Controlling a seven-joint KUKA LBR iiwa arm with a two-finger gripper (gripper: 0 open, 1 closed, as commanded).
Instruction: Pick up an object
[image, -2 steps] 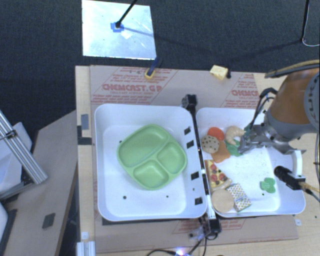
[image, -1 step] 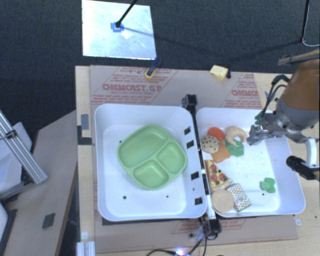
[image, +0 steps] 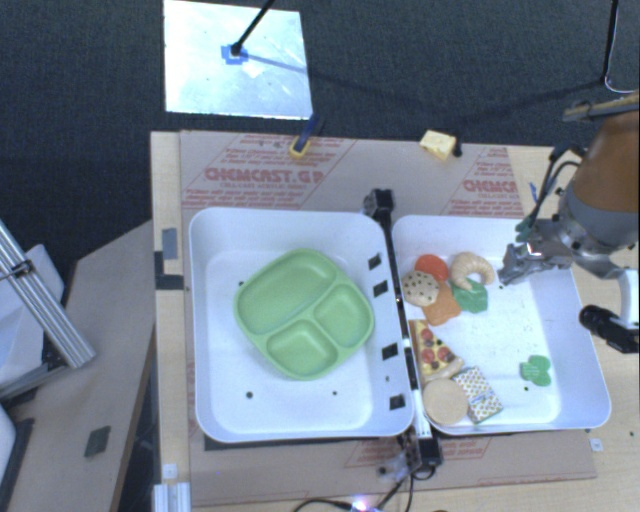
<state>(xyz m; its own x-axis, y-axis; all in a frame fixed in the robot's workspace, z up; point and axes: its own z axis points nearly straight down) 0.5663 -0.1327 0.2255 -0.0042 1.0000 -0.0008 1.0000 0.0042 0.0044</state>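
Note:
The right bin (image: 570, 400) holds several toy foods. A tan bagel (image: 472, 268), a red tomato (image: 432, 266), a speckled cookie (image: 420, 289), a green leafy piece (image: 470, 298) and an orange wedge (image: 443, 308) cluster at its upper left. Below them lie a pizza slice (image: 432, 350), a tan disc (image: 446, 402) and a blue-and-white packet (image: 481, 393). A small green piece (image: 537, 370) sits alone at the lower right. My gripper (image: 513, 264) hangs over the bin's upper middle, just right of the bagel, with nothing seen in it.
The left bin (image: 215, 400) bears a green divided plate (image: 303, 313). A black divider strip (image: 392, 300) runs between the bins. A yellow block (image: 437, 144) lies on the cardboard behind the right bin.

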